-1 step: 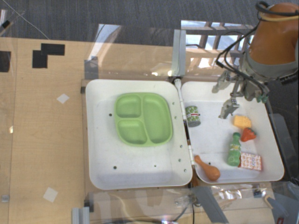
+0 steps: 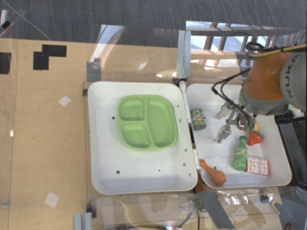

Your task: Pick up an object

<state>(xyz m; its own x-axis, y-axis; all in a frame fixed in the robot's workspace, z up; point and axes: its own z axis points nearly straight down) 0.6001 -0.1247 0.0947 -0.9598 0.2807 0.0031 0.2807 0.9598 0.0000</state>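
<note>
My gripper [image 2: 222, 124] hangs over the middle of the right bin [image 2: 273, 178], open, with nothing between its fingers. A small green-labelled can [image 2: 197, 119] lies to its left, near the divider between the bins. To the gripper's right sits a red and orange toy fruit [image 2: 255, 138]. Just below that fruit lies a green bottle [image 2: 240, 155]. A pink patterned box [image 2: 257, 166] rests beside the bottle. A brown drumstick [image 2: 214, 173] lies in the bin's front left corner.
The left bin [image 2: 105, 176] holds a light green divided plate [image 2: 146, 122] in its middle. A clear wall and metal post [image 2: 183, 54] stand behind the bins. Black cables [image 2: 225, 87] loop from the wrist over the right bin's back.
</note>
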